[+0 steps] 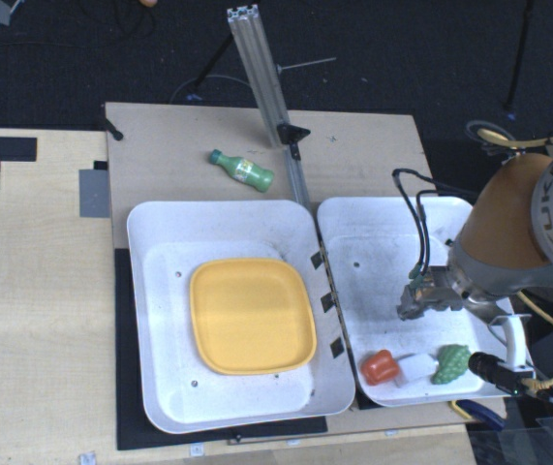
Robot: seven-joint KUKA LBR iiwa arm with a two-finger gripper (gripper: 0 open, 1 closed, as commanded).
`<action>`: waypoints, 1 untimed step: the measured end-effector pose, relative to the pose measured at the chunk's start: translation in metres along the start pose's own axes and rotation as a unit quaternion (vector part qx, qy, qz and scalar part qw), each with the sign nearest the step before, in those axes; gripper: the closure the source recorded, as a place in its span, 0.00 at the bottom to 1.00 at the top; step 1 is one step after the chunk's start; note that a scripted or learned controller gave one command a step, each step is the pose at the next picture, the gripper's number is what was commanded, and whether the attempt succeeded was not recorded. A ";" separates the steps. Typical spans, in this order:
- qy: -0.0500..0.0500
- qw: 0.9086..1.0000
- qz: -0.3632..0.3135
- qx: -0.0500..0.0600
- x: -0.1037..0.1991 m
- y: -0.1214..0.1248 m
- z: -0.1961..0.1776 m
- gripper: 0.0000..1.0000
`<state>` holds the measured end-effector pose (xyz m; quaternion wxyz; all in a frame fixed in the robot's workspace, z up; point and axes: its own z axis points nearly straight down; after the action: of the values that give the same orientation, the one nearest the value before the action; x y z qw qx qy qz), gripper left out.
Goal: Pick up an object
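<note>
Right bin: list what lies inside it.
Inside the right bin: a red pepper-like toy and a green toy near its front edge. The hand hovers above, covering some floor.

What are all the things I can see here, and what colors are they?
plate: 1, yellow, lying flat in the left bin
left bin: 1, white, on the bench
right bin: 1, white, beside the left bin
red toy: 1, red, near front edge of the right bin
green toy: 1, green and bumpy, right bin's front right corner
bottle: 1, green, lying on its side on the bench behind the left bin
metal bar: 1, silver, slanting up behind the bins
gripper: 1, dark grey, over the right bin
arm: 1, grey and orange, reaching in from the right
</note>
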<state>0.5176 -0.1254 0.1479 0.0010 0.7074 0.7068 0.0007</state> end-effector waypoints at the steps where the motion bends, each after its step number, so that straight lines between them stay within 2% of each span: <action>1: 0.000 1.000 -0.001 0.000 0.010 0.002 -0.053 1.00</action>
<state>0.5194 -0.1156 0.2010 0.0011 0.7069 0.7073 0.0008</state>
